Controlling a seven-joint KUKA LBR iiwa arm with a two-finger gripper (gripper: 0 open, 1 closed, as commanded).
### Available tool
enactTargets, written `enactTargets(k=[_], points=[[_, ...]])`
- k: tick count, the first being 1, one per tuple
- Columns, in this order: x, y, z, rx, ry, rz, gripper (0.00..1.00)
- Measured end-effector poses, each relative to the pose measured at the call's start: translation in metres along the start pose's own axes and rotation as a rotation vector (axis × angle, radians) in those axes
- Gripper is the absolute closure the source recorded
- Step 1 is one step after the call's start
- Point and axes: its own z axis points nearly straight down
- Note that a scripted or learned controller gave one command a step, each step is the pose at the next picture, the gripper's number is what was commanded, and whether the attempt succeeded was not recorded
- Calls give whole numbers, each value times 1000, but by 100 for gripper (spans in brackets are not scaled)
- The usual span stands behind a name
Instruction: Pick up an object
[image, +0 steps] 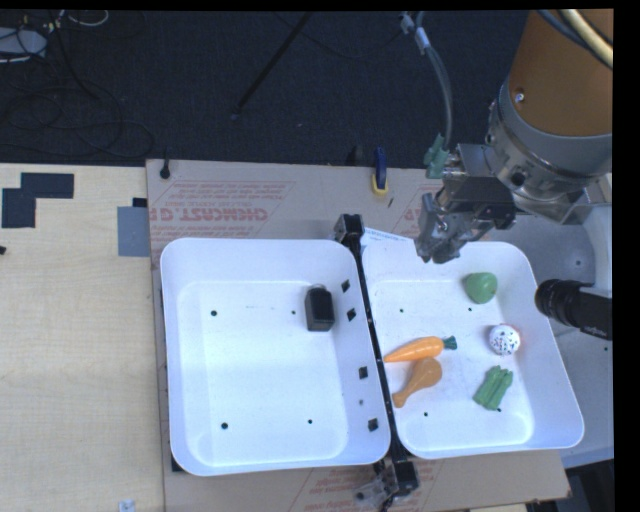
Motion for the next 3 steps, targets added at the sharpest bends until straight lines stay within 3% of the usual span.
enactTargets(k=[1,2,3], points=[[-11,4,-21,2,0,1,100],[48,0,-20,3,1,-4,100],[32,51,-19,3,-1,3,100]])
